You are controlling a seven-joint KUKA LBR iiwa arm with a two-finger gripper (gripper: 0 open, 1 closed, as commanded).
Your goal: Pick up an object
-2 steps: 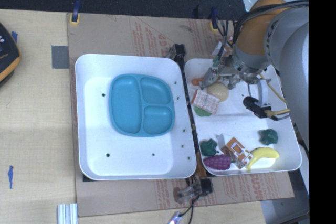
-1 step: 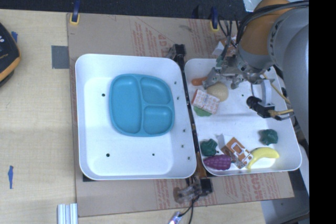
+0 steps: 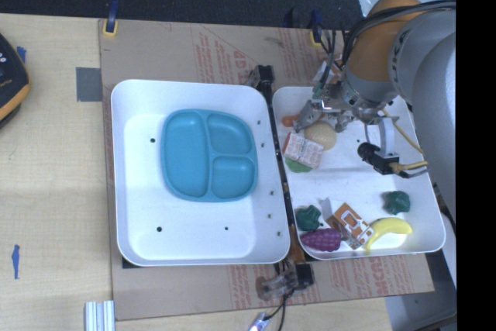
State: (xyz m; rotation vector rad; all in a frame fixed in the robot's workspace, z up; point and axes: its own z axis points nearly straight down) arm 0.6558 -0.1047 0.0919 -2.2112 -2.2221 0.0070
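The arm comes in from the right and its gripper (image 3: 319, 114) sits low over the far-left part of the right bin (image 3: 415, 201). Can't tell if it's open or closed; wrist hardware and cables clutter that spot. A beige round object (image 3: 321, 137) lies just below the gripper, touching or nearly so, but nothing shows it clamped. Next to it, on the left, a small printed packet (image 3: 301, 152) rests against the bin's left wall. A bit of orange (image 3: 288, 120) peeks out left of the gripper.

Rest of the right bin, along the near edge: green piece (image 3: 308, 217), purple grape-like bunch (image 3: 321, 240), orange-and-white carton (image 3: 350, 222), yellow banana (image 3: 388, 231). A dark green lump (image 3: 397, 202) sits further right, well apart from the gripper.

Left bin (image 3: 139, 236) holds a blue divided plate (image 3: 208, 155), approx. centred, upright. Both bins sit side by side on the brown cardboard (image 3: 194, 50) covering the surface.
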